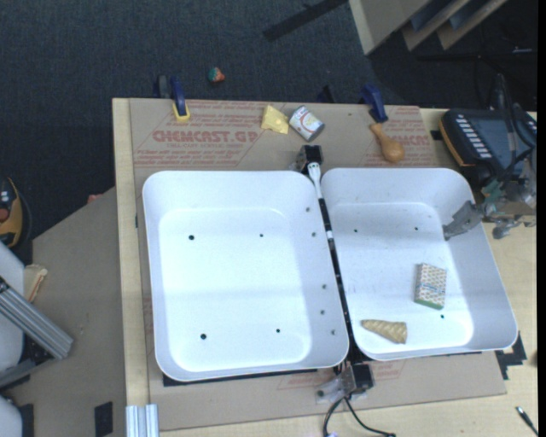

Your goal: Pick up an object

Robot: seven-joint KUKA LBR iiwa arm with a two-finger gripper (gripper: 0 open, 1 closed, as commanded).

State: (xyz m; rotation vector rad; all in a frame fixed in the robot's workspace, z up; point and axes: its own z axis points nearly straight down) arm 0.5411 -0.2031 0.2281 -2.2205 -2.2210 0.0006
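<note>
Two bins (162, 205), two objects (431, 284).

A yellow wedge (275, 120), small carton (306, 124) and wooden-handled tool (387, 143) lie on the board (132, 256) behind the bins.

Dark blue-grey carpet floor (102, 51) beyond the far and left edges of the bench. Light wooden bench top (136, 358) covered by a printed cardboard sheet (213, 136), held by blue clamps (177, 96) at the far edge. Pale wooden furniture (418, 21) at far right. Aluminium profile (34, 320) at near left. Even, diffuse lighting.
</note>
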